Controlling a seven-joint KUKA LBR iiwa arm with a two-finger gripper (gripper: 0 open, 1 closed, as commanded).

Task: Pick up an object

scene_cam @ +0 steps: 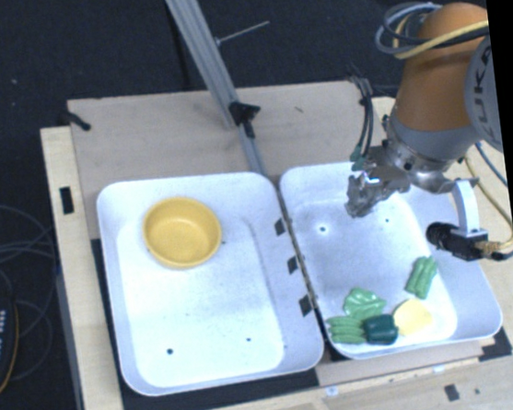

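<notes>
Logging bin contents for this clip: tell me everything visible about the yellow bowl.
The yellow bowl is round, a matte yellow that looks like plastic, sitting upright with its opening facing up and nothing visible inside. It rests on the floor of the left bin, in the far-left part, apart from the bin's walls. Nothing else touches it; the gripper is over the right bin.
</notes>
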